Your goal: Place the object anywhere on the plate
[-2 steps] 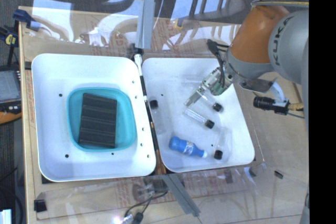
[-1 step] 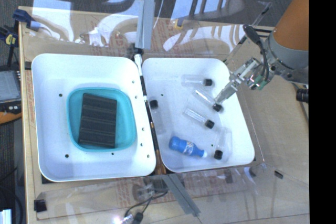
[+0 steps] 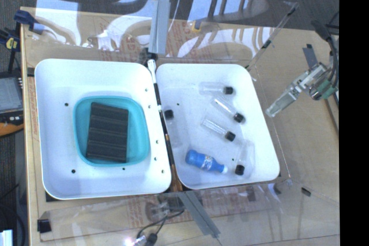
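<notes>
A teal plate [image 3: 138, 115] sits in the left white bin [image 3: 52, 89], and a dark grey ridged block [image 3: 108, 132] lies flat on it. My gripper [image 3: 301, 89] hangs at the far right, outside the right bin [image 3: 262, 124] and above the bench. It is shut on a clear vial [image 3: 281, 103], which sticks out down and to the left from its fingers, tilted. Orange band and most of the arm are cut off at the right.
The right bin holds several clear vials with black caps [image 3: 222, 129], a loose black cap [image 3: 168, 114] and a blue bottle [image 3: 203, 161] near its front. A transparent wall [image 3: 271, 37] stands behind the bins. A metal post [image 3: 160, 23] rises at the back between them.
</notes>
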`<state>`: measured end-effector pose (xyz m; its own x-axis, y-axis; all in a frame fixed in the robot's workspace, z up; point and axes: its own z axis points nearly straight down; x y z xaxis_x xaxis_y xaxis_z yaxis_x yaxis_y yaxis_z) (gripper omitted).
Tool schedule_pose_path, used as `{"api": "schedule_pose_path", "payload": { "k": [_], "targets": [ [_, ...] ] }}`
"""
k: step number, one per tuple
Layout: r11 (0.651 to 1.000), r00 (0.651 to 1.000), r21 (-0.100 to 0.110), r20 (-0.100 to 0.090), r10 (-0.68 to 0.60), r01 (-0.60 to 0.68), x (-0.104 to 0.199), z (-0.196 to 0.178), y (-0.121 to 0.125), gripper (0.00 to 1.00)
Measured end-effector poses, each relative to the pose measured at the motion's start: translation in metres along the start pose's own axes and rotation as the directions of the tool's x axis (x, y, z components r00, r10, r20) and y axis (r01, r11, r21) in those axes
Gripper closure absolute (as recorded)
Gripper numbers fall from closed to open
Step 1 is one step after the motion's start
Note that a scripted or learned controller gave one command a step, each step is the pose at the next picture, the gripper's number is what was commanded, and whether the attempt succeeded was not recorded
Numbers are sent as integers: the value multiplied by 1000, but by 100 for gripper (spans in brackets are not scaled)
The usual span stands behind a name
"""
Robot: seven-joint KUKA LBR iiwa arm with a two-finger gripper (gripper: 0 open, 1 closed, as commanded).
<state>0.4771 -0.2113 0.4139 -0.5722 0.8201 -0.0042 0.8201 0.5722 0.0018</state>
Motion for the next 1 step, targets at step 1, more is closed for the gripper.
{"api": "schedule_pose_path", "payload": {
  "k": [1],
  "targets": [
    [989, 990, 3, -1, 145, -145, 0, -29, 0, 0]
  ]
}}
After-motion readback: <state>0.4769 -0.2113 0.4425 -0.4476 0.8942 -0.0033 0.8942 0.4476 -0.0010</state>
